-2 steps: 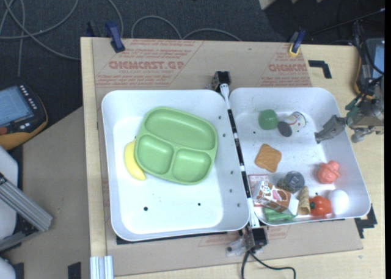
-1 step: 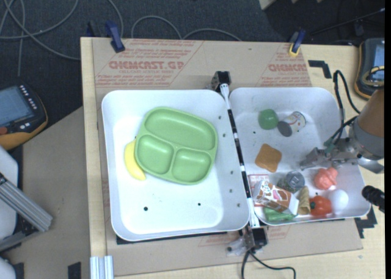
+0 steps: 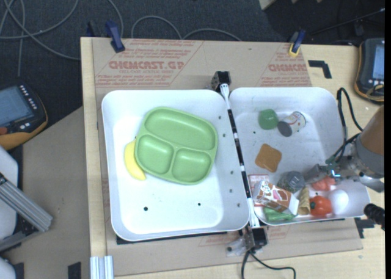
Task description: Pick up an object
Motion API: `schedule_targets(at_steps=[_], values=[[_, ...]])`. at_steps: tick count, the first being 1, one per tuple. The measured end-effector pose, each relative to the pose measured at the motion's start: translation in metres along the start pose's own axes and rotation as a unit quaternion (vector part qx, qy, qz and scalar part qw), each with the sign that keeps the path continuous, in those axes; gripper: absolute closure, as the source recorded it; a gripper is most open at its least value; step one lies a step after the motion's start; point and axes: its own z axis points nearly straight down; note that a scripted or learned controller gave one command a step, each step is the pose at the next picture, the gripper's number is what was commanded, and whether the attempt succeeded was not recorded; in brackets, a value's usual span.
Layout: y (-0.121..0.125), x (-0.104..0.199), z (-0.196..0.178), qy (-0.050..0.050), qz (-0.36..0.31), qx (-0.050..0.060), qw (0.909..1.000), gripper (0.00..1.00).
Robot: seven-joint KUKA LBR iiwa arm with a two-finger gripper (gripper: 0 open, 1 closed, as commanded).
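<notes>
Because the gripper [image 3: 327, 174] hangs low over the crowded near-right corner of the right bin [image 3: 317, 97], its fingers could land between pieces and close on nothing, or shove the pile against the wall. How far the tool is open I cannot tell, nor whether it grasps anything. Just beside it lie a red tomato [image 3: 318, 206], a white egg [image 3: 338, 199] and a snack packet [image 3: 270, 195]; the brown cracker [image 3: 268, 157] sits left of it.
</notes>
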Motion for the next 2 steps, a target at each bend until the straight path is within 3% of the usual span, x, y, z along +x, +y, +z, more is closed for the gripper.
schedule_targets(at_steps=[1,2], values=[[0.000,-0.003,-0.010,-0.004,0.001,-0.002,1.0000,1.00],[0.026,0.074,-0.033,-0.004,0.001,-0.003,1.0000,1.00]])
